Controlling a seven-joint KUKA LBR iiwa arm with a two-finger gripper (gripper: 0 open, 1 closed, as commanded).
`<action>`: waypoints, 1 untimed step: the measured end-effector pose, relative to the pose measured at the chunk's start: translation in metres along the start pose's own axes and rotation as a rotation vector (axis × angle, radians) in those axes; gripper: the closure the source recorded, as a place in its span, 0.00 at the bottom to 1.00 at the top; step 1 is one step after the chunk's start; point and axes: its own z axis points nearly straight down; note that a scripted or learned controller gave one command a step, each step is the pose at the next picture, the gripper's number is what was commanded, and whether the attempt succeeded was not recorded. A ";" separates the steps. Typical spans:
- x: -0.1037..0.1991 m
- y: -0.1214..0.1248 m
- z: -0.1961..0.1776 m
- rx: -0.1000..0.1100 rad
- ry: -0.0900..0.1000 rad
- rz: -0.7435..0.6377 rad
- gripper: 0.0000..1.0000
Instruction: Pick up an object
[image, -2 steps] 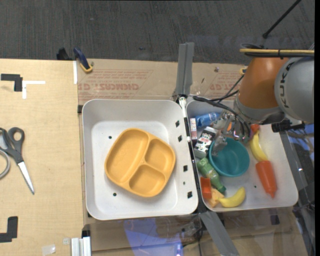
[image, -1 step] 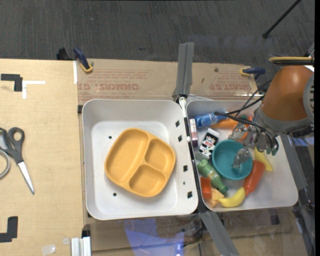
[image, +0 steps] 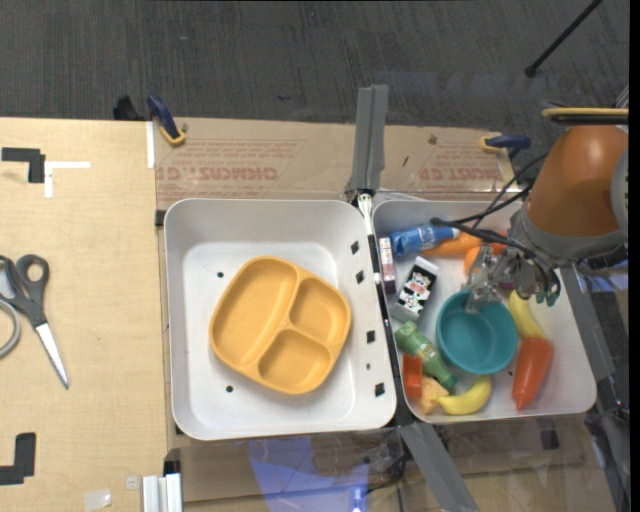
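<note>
The right bin holds a teal bowl, a blue bottle, a small black-and-white box, a green bottle, a yellow banana, an orange-red carrot and a yellow piece. My gripper hangs over the bowl's far rim, below the orange band of the arm. Nothing shows between its fingers.
The left bin holds a yellow divided plate. Scissors lie on the wooden bench at the far left. A grey divider bar stands behind the bins, with blue clamps at the cardboard's back corners.
</note>
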 end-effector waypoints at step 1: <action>0.000 0.000 0.000 0.000 0.001 0.000 0.00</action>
